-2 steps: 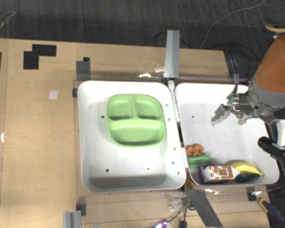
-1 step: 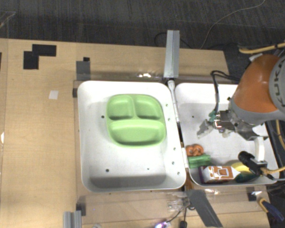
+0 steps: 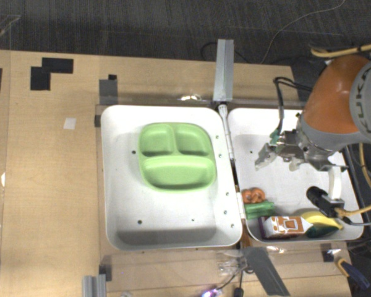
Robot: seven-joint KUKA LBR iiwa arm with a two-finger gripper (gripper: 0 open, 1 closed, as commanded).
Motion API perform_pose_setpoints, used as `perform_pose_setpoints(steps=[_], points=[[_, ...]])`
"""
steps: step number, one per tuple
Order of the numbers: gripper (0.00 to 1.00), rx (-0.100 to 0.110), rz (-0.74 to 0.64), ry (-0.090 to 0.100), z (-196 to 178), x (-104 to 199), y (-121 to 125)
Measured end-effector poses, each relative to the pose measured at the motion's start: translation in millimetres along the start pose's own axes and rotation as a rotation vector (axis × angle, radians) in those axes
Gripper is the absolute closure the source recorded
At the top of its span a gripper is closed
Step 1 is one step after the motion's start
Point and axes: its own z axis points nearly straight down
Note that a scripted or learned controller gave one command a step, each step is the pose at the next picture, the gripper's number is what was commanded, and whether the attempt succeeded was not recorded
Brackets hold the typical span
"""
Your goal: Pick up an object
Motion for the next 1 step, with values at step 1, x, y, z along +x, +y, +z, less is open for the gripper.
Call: perform_pose_setpoints(steps=[1], points=[[0.00, 0.002, -0.047, 0.000, 51.1, -21.8, -27.1]])
